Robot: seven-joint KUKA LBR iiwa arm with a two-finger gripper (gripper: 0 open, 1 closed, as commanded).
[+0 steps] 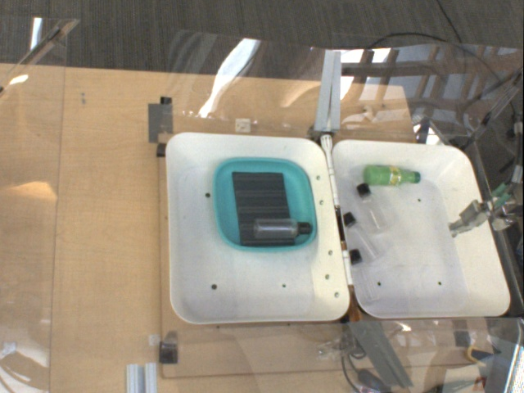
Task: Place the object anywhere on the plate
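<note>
A teal plate point(223, 196) lies in the left bin point(196, 285). A black ribbed rectangular block point(259, 193) rests on the plate. A grey cylinder with a dark cap point(278, 230) lies on its side across the block's near end. In the right bin point(426, 293) a green bottle point(390, 175) lies on its side near the far wall. My gripper point(463, 222) hangs over the right bin's right rim, well away from the bottle and the plate, and I see nothing in it.
Small black pieces point(363, 189) point(348, 218) point(354, 255) lie along the right bin's left side, next to a faint clear item point(377, 219). A metal divider post point(329, 88) stands behind the two bins. Cables and metal framing crowd the far right.
</note>
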